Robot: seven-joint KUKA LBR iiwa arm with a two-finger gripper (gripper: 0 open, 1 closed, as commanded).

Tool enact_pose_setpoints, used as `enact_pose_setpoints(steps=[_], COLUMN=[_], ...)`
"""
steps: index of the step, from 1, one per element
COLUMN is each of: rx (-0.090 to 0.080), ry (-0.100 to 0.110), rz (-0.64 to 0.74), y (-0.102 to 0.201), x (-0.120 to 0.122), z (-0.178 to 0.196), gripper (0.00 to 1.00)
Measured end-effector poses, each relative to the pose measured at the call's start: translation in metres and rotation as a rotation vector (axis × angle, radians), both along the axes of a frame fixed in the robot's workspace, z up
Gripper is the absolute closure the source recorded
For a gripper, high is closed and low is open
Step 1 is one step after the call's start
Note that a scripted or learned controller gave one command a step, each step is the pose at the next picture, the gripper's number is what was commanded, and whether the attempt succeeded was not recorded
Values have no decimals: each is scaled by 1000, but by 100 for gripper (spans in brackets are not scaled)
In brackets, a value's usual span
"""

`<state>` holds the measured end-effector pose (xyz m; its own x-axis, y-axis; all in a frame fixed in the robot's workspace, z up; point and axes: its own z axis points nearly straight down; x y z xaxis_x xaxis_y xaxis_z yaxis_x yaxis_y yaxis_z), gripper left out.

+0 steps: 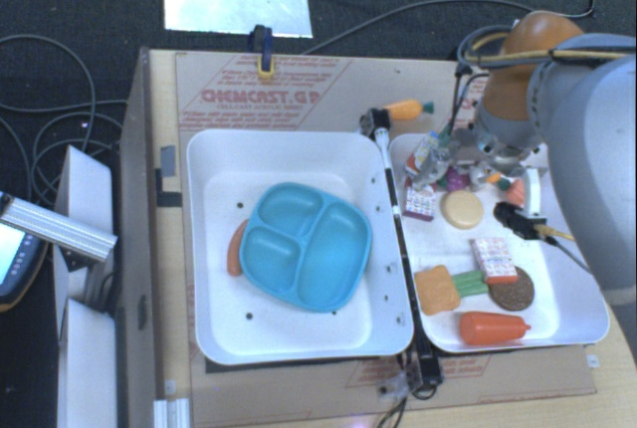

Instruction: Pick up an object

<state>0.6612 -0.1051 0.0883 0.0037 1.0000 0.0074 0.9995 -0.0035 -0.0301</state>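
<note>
Small mixed toy foods in right bin point(587, 321), orange carrot point(492, 326) at near edge, claw point(460, 160) low over far corner, grip indiscernible.

One fixed overhead cam, slanted down on both bins point(299, 142).

The grey arm point(587, 132) reaches in from the right, its broad body filling that side. Its orange band point(523, 68) sits above the wrist, which bends downward. The claw point(453, 162) hangs low at the arm's left end.
</note>
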Motion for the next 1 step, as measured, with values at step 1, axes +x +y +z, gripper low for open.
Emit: enact_pose_setpoints(steps=[1], rx=[-3], ry=[0], rz=[5], y=[-1], x=[0], z=[9], gripper=[100])
